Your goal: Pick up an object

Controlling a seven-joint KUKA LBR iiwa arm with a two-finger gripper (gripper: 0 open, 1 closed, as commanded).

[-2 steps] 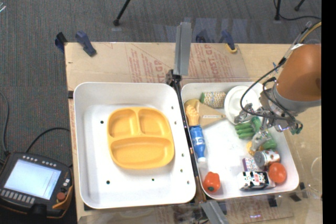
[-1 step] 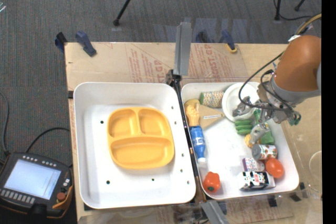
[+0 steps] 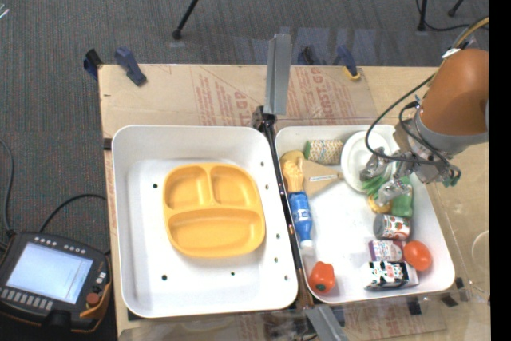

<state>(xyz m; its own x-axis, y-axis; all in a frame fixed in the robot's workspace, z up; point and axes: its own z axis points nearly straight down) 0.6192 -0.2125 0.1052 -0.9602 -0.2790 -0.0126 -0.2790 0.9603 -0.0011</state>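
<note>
My gripper (image 3: 382,180) hangs low over the right bin (image 3: 343,239), at its far right side. Its two silvery fingers stand apart, open, with nothing held between them. They straddle the near edge of a white round dish (image 3: 355,160) and a green leafy item (image 3: 403,202). Just in front of the gripper lie a small can (image 3: 391,227), a red tomato (image 3: 417,255), a purple-and-white cup (image 3: 385,250) and a black-and-white carton (image 3: 390,274). A red pepper (image 3: 322,276) rests at the bin's near left corner.
A blue bottle (image 3: 301,213), a yellow cone-shaped toy (image 3: 293,169) and a corn cob (image 3: 325,149) line the right bin's left and far side. The left bin (image 3: 136,251) holds a yellow divided plate (image 3: 214,209). A teach pendant (image 3: 48,275) sits off the bench at left.
</note>
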